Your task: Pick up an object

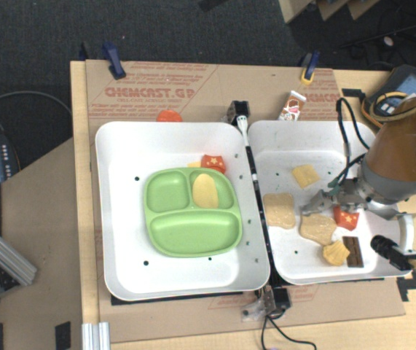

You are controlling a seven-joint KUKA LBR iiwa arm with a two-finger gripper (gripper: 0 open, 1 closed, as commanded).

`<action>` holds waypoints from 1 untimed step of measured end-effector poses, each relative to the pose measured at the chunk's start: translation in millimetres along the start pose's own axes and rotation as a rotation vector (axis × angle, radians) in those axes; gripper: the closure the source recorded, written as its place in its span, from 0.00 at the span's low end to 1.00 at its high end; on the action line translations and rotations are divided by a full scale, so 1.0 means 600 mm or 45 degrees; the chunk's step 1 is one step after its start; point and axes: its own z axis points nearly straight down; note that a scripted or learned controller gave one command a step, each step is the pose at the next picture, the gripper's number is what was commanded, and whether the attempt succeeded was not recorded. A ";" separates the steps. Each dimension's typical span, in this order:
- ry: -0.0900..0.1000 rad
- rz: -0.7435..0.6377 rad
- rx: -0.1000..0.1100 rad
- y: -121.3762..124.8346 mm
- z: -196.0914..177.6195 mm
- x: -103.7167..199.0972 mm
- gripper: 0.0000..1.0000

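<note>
- Camera view: the tool (pixel 329 204) hangs low over the right bin (pixel 295 268), just beside a small red block (pixel 346 217); whether its fingers are apart or together cannot be told.
- The red block sits on a tan slice (pixel 317 230), its long axis not clear.
- A brown bar (pixel 355 251) lies near, long axis running toward the bin's near wall.
- The left bin (pixel 120 268) holds a green tray (pixel 191 211).

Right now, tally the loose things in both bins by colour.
Green: 1, the divided plate.
Yellow or tan: 5, at.
Red: 2, at and.
Brown: 1, at.
Total: 9.
</note>
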 end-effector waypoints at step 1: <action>-0.002 -0.015 -0.011 0.103 -0.012 0.095 0.00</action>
